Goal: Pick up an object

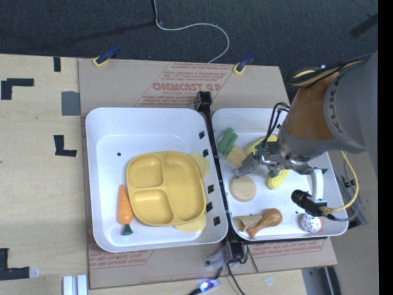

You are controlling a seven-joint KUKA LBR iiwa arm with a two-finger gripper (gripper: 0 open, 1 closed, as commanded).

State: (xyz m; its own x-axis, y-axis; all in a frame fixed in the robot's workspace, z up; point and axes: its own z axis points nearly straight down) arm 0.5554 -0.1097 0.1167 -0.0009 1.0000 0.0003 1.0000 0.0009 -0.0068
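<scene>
Yellow corn cob (277, 178) upright-slanted beside gripper (265, 162), right bin (331, 229).

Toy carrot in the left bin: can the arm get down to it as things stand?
Probably yes. The carrot lies alone on the bin floor, beside the yellow divided plate, with nothing on top. The gripper is over the right bin and must cross over.

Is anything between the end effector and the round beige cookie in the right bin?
Nothing visible blocks it: the end effector sits just above the round beige cookie, with bare bin floor between.
</scene>
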